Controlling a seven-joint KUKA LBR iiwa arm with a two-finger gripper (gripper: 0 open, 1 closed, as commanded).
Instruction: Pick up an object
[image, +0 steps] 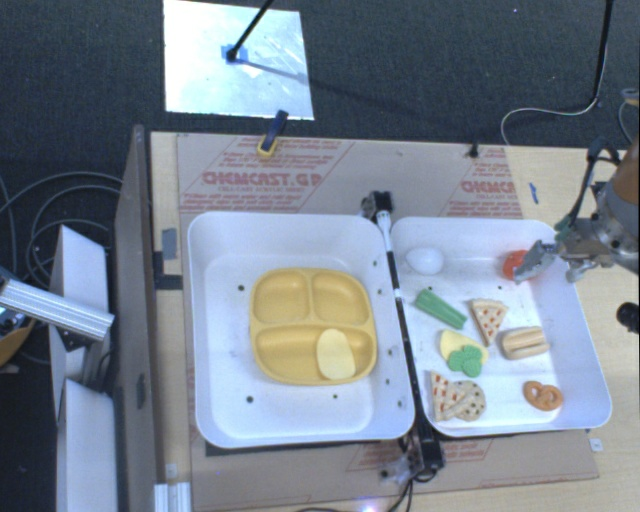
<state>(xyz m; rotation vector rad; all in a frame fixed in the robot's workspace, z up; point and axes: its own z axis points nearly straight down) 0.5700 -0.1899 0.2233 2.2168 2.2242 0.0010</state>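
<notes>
Gripper hangs at the far right corner of the right bin, its tip beside a red toy — perhaps a tomato — which it partly hides. Whether it is released or clenched I cannot tell, and nothing visibly sits in its grasp.

The red piece lies near the bin's far wall, so a descent here could, by my reading, strike the rim or nudge the toy against the wall instead of closing round it; a round shape may also roll away.

Other candidates lie nearer in the same bin: a white egg, a green bean pod, a pizza slice, a hot dog bun, a yellow-and-green piece, a second pizza slice and a pretzel. They are spaced apart, so little blocks a reach.

The left bin holds a yellow divided plate with a pale yellow oval in its near right compartment.
</notes>
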